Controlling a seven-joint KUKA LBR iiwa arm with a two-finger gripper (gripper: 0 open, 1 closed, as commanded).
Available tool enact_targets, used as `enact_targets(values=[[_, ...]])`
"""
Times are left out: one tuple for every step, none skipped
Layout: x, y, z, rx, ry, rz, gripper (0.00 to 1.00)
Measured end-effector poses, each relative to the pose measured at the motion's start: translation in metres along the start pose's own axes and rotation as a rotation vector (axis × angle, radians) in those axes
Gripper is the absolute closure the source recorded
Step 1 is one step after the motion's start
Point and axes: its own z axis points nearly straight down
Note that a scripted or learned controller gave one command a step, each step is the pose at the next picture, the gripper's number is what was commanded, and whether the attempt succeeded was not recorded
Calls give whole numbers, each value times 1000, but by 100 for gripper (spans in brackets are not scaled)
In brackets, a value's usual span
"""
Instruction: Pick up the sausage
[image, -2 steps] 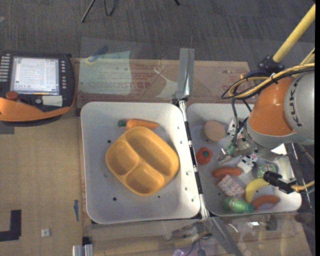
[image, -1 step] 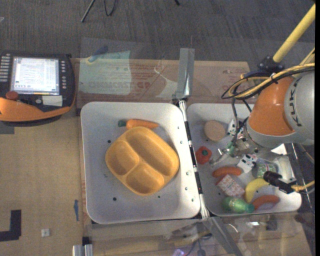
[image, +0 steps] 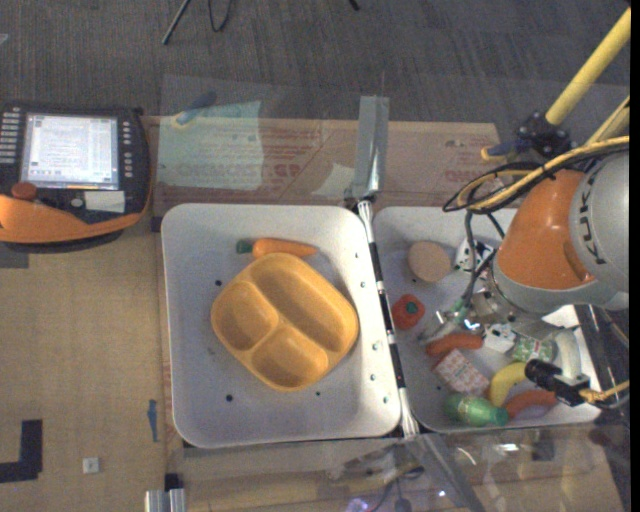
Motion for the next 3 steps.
enact_targets(values=[[-1,1,-8,-1,1,3,100],[-1,1,-8,0,2,3,0],[-2,1,-15,0,3,5,100]])
